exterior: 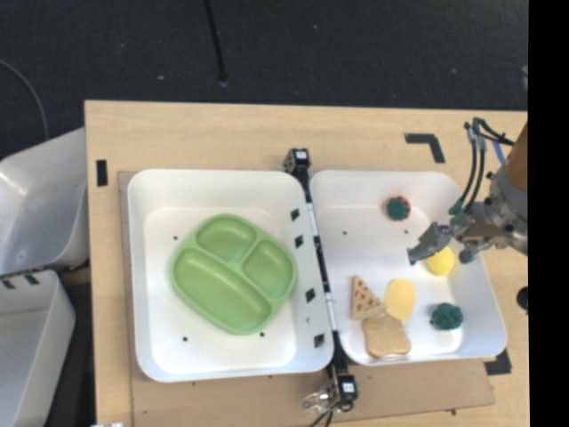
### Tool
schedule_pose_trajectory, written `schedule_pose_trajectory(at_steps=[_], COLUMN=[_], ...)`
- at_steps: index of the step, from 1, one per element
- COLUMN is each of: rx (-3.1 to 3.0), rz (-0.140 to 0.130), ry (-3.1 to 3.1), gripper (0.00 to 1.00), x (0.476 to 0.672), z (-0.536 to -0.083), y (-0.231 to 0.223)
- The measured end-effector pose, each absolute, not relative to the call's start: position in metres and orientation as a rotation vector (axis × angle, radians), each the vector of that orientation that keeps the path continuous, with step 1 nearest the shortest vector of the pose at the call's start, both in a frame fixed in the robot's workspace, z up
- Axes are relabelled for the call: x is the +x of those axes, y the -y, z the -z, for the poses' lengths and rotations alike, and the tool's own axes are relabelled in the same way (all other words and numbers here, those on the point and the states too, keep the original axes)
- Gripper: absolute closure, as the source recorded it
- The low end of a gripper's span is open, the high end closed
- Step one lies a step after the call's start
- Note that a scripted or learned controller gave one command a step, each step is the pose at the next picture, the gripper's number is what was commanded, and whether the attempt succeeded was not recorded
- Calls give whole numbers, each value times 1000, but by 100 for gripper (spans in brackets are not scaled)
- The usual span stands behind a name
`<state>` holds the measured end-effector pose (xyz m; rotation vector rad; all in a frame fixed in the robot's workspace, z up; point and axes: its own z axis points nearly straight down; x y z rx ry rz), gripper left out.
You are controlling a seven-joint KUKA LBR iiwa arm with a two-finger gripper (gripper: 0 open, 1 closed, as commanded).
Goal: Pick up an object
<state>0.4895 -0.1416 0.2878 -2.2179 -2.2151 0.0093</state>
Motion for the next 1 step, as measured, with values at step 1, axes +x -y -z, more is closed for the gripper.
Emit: schedule_pose_trajectory(at_steps=[1], rx=[-2221], rz=[1], ry=[2225], gripper=[0], x=[491], z=[-293], y=[141])
